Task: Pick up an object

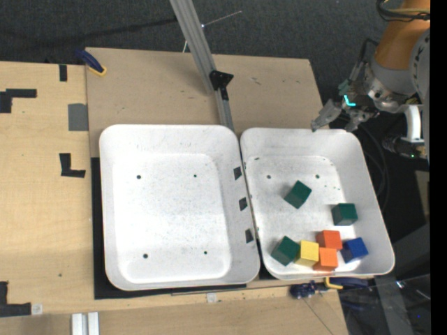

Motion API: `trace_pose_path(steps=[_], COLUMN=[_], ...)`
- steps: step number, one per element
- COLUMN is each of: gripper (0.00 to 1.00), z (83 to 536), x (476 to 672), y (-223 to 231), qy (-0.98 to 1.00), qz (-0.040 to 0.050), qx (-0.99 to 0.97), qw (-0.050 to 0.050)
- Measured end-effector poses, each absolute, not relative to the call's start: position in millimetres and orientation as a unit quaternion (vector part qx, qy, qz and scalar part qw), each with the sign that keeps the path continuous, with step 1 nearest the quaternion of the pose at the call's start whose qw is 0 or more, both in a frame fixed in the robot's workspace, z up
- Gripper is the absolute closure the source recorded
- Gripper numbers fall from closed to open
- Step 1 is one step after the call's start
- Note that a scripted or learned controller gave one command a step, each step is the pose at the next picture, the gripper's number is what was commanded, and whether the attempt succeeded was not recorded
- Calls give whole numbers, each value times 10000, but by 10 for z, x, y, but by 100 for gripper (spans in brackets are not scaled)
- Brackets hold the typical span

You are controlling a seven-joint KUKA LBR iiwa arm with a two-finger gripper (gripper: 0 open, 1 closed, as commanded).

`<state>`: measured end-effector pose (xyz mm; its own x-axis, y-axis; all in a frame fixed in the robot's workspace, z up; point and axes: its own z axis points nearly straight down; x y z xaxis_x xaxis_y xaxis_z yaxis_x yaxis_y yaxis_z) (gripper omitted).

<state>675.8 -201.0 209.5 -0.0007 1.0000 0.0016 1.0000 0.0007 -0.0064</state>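
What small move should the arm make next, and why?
Probably swing the gripper inward and down over the lone dark green cube in the right white bin. The gripper sits at that bin's far rim, and this cube lies apart from the cluster of blocks, so it is likely the easiest grasp.

Grey arm (401, 61) with an orange band, black cables, a teal light near the wrist

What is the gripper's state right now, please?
Two-finger gripper: cannot be told; it hangs over the top rim of the right-hand shallow white bin, with nothing seen in its grasp.
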Motion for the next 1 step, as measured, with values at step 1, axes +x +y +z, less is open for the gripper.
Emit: trace_pose_path(steps=[1], gripper=[0], z=[2131], x=[6769], y=[-2011], qy=[-7079], qz=[12], qx=[-7063], qw=[-1])
